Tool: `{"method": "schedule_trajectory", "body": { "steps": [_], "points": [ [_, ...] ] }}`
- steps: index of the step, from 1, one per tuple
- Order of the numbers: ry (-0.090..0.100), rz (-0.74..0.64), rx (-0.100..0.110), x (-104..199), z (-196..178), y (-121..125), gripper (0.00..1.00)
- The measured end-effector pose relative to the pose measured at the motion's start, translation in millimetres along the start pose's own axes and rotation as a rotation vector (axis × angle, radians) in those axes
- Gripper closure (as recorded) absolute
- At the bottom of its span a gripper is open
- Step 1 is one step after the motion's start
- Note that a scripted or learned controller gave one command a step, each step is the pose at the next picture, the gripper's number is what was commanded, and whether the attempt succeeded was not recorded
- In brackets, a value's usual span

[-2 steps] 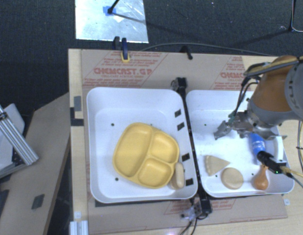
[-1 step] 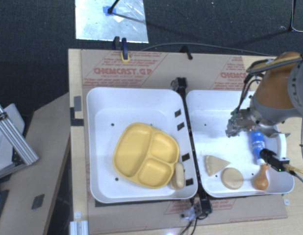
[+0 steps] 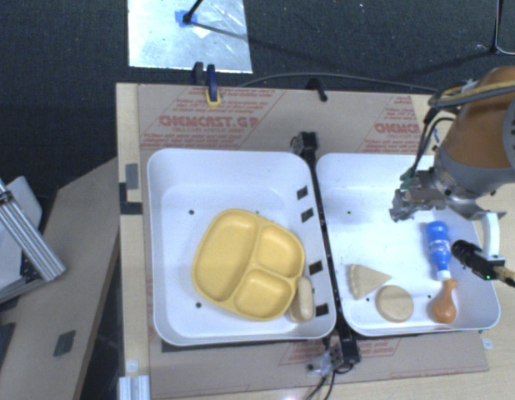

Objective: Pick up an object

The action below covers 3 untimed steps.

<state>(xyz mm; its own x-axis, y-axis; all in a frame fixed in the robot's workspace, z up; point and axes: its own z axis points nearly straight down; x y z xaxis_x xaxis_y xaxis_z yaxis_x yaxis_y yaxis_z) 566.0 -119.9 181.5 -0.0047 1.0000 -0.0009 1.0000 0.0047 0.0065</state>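
Camera view, nearest edge first: in the right bin (image 3: 357,173), a tan round piece (image 3: 395,303) lies beside a pale wedge (image 3: 366,279), with an orange pear-shaped toy (image 3: 443,303) just right of them. Above those, a blue-and-white bottle (image 3: 437,246) lies lengthwise. The gripper (image 3: 405,203) hovers just up-left of the bottle; whether it is clenched or released, I cannot tell. Over in the left bin (image 3: 182,182), a yellow divided tray (image 3: 247,262) sits with a small beige piece (image 3: 302,298) touching its right corner. A black divider (image 3: 321,232) runs between the bins.
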Motion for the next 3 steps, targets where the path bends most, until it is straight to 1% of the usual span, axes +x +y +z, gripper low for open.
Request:
{"method": "schedule_trajectory", "body": {
  "steps": [1, 2, 3],
  "points": [
    [-0.001, 0.001, -0.001, -10, -58, 5, 1.0],
    [0.0, 0.0, 0.003, -10, -69, 6, 1.0],
    [0.003, -0.005, 0.005, 47, -62, 9, 1.0]
  ]
}}
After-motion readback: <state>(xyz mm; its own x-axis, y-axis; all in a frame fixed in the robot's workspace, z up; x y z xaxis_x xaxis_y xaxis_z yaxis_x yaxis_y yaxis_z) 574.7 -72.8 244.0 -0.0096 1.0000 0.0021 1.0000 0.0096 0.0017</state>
